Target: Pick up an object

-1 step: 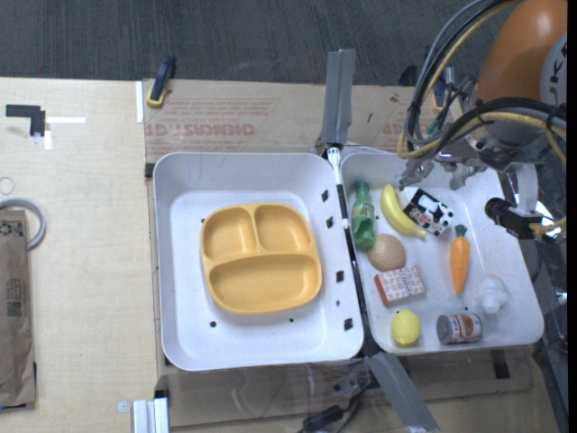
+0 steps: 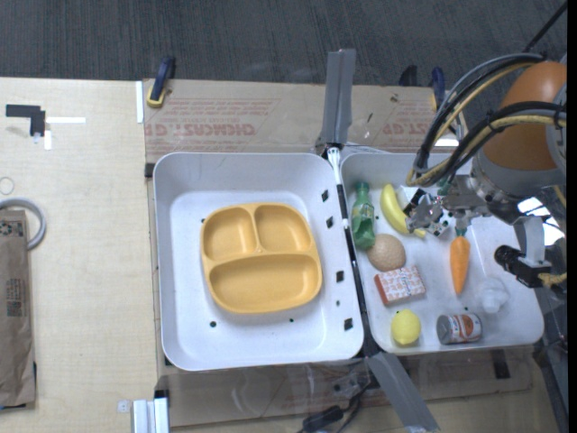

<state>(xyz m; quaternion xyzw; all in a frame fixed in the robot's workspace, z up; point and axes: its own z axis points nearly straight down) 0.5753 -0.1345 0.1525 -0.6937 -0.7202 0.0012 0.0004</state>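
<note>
A yellow divided plate [image 2: 261, 258] lies flat in the left white bin [image 2: 180, 332], three compartments facing up. Behind both bins runs a brown cardboard sheet [image 2: 243, 120] with red print (unreadable here), a blue-and-yellow clamp [image 2: 161, 81] at its left corner. On the counter [image 2: 81, 242] at far left sits a brown paper bag [image 2: 15, 305].

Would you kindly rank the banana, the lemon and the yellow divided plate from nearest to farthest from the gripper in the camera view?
1. The banana, in the right bin just left of the gripper.
2. The lemon, at that bin's near edge.
3. The yellow divided plate, in the left bin.
</note>
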